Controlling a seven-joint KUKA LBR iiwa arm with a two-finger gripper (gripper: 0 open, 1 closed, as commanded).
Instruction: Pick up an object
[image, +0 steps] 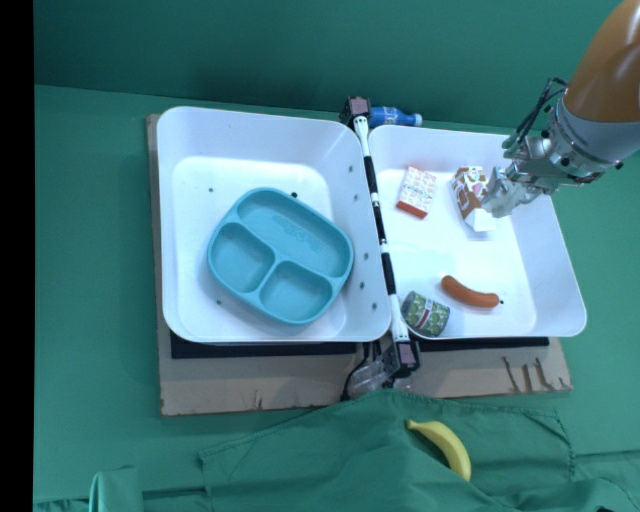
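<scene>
In the right bin (560, 290) lie a small red and white carton (417, 191), a brown and white carton (466, 189), a sausage (470, 292) and a green-labelled can (426, 313) on its side. My gripper (488, 213) hangs over the bin's upper right part, just right of the brown and white carton, its fingertips close beside that carton. Nothing shows between the fingers.
The left bin (190, 140) holds a teal divided plate (280, 255). A blue bottle (393, 117) lies behind the bins at the divider. A banana (445, 445) rests on green cloth in front of the bench.
</scene>
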